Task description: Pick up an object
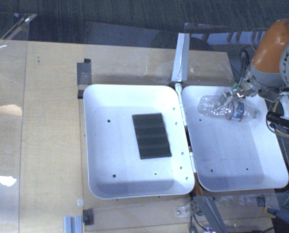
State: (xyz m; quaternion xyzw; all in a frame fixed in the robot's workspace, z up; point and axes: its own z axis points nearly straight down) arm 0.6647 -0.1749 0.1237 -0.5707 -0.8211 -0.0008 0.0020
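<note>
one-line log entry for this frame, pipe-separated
arm: over right bin far edge | gripper: at clear plastic bottle, grasp unconfirmed | left bin: dark ribbed slab lying flat | pick: not done

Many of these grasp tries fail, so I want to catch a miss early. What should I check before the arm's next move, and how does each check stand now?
1. Target in reach: clear plastic bottle lies in the right bin, near its far edge. Ok.
2. Gripper at the target: it sits right at the bottle's upper side. Ok.
3. Bottle actually between the fingers: cannot tell.
4. Bottle lifted off the bin floor: cannot tell; it looks to be lying down.
5. Other object out of the way: dark ridged block lies in the left bin, apart from the arm. Ok.
</note>
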